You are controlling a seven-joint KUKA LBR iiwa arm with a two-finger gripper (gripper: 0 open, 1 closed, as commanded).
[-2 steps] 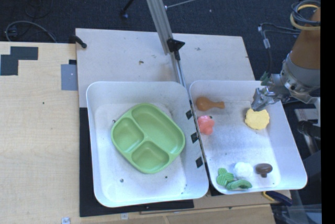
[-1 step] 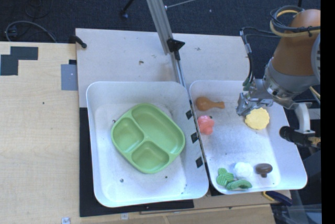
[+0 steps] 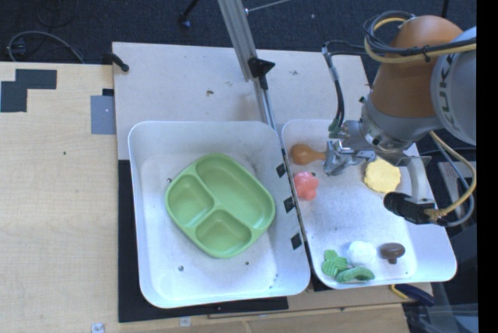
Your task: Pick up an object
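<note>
The right bin [image 3: 436,265] holds an orange object [image 3: 305,155] near its far left corner, a pink object [image 3: 305,185] just in front of it, a yellow object [image 3: 382,177] at the right, and a green item [image 3: 345,268], a white ball [image 3: 361,251] and a brown piece [image 3: 391,251] at the front. My gripper [image 3: 340,159] hangs over the back of this bin, just right of the orange object and left of the yellow one. I see nothing between its fingers.
The left bin [image 3: 148,246] holds a green divided plate [image 3: 219,205]. A slanted metal rail [image 3: 241,36] runs from the top down to the divider between the bins. The arm's orange band [image 3: 416,51] and cables loom over the right bin's back right.
</note>
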